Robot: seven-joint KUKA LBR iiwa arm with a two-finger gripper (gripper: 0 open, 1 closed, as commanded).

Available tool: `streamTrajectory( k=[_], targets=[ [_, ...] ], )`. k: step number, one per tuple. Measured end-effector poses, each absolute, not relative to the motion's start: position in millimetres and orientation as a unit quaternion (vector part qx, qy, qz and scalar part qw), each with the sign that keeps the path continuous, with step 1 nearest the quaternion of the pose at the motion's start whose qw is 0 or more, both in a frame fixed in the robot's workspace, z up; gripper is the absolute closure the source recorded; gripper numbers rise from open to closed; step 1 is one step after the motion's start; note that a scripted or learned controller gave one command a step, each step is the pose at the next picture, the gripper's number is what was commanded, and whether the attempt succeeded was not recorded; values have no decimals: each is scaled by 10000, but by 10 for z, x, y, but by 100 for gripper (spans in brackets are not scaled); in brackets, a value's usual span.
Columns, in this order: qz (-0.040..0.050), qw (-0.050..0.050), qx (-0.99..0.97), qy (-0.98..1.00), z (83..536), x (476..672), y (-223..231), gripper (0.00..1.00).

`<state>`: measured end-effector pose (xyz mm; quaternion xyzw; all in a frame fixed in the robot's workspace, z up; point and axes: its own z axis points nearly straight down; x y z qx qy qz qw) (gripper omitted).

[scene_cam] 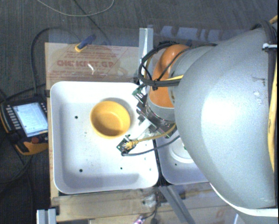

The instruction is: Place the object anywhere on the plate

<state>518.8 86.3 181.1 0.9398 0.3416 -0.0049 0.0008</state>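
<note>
- My claw (144,115) hangs at the left bin's (65,171) right rim; open or closed, I cannot tell.
- My arm (223,101) hides most of the right bin (170,174); 1 white plate (180,154) peeks out.
- 1 yellow bowl (110,118) sits in the left bin, beside my claw.

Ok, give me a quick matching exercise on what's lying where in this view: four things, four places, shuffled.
Things:
1. yellow bowl
2. handheld screen unit
3. blue-and-yellow tool
4. thin pale cable

Places:
A. on the brown board, beyond the bin
B. looped on the dark carpet at the view's top
C. inside the white bin at the view's left
D. on the carpet, left of the bin

Pairs: 1-C, 2-D, 3-A, 4-B.
</note>
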Motion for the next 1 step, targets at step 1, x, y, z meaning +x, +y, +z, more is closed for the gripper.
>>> streamTrajectory(
  k=[1],
  targets=[
    [-53,20,9556,2945,1626,5738,1302,100]
  ],
)
